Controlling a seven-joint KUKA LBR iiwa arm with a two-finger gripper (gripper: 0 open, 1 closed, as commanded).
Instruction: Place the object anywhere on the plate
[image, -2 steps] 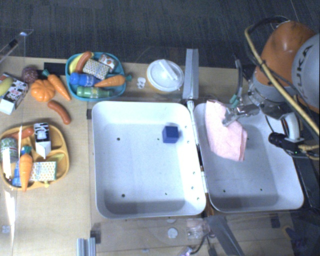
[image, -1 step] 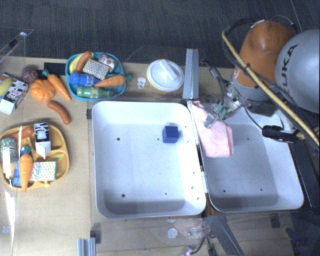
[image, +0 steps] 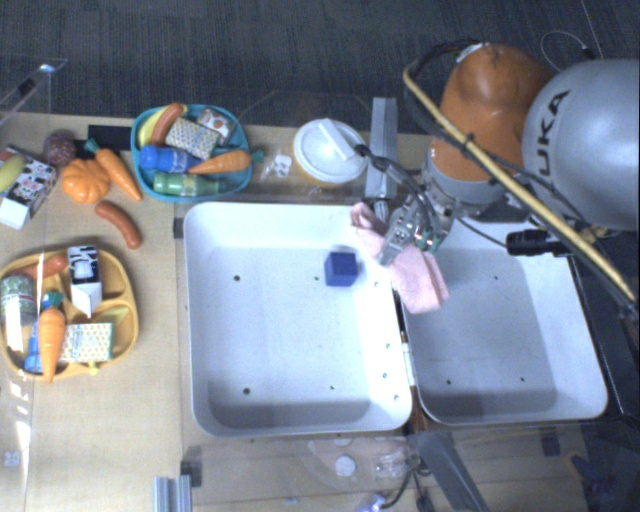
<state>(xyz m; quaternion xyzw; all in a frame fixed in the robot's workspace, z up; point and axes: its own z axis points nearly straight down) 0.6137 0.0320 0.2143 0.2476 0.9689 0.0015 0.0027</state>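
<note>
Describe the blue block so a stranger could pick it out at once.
Start from the left bin of the two white bins. The blue block sits on its floor near the far right corner. It is small, cube-shaped and solid blue, unlike the limp pink cloth draped nearby.

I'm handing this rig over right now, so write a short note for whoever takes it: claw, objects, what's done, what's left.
Claw: above the seam between the two bins, with a pink cloth hanging from it, apparently gripped.
Blue cube: lying in the left bin, upper right area.
White plate: on the bench behind the left bin, nothing on it.
Done: cloth lifted.
Left: carry it to the plate and release.
</note>
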